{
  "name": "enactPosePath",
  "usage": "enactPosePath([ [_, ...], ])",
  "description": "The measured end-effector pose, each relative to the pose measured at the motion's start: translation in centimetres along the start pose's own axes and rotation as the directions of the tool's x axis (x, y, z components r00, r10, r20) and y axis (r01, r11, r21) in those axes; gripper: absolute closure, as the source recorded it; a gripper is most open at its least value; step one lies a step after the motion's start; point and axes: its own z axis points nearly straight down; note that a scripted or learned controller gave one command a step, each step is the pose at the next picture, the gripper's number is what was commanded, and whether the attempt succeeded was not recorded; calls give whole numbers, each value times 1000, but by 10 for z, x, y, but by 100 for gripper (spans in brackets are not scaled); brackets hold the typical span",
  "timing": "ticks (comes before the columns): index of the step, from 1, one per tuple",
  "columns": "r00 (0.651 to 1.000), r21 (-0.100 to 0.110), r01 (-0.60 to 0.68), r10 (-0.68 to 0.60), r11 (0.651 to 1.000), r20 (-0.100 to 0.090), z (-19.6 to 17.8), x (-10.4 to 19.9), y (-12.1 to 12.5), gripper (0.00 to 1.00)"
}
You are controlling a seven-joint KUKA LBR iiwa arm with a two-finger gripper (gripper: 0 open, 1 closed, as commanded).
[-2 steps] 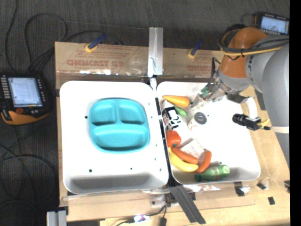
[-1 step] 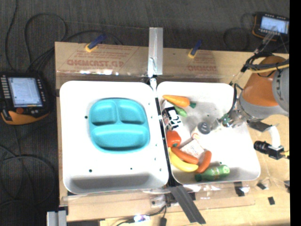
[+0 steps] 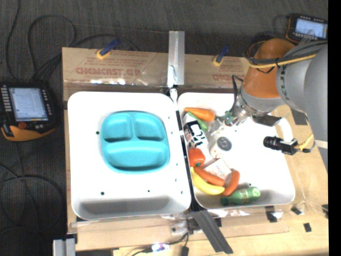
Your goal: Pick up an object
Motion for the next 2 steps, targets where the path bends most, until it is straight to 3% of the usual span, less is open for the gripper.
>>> enactPosePath([
  [1,962,2,-274,274,962,0,-110,52,17,100],
  [2,962,3,-272,272,962,0,-118,53,18,100],
])
